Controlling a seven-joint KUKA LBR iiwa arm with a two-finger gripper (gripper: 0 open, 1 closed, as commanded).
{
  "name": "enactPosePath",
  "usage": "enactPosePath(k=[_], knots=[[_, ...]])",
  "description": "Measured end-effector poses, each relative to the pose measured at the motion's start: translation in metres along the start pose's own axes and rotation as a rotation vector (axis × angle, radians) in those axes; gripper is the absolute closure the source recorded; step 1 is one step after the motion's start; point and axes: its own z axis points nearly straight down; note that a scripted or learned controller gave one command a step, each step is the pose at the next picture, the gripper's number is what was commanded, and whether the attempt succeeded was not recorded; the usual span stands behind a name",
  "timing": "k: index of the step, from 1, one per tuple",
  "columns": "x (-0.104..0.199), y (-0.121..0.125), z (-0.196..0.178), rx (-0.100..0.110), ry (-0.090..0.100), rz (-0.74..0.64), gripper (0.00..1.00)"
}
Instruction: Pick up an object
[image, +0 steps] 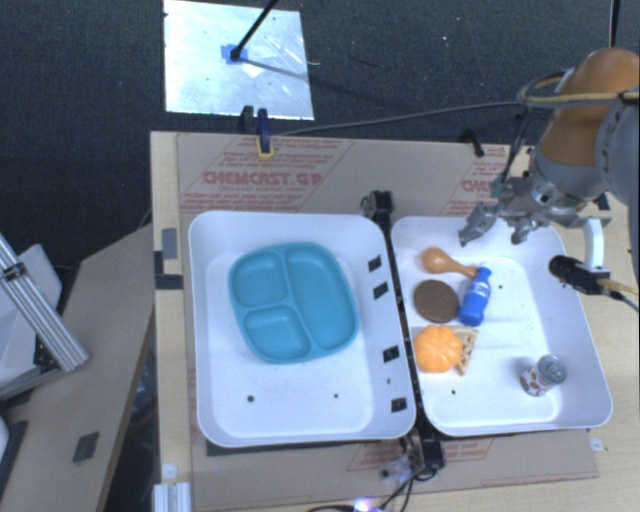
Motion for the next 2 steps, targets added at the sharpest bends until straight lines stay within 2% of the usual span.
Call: enactPosePath(k=[1,2], knots=[[0.000,0.003,-0.008,-0.013,-0.002,-0.002,0.00],[-0.001,0.009,0.035,-0.010,-0.002,-0.005,0.00]])
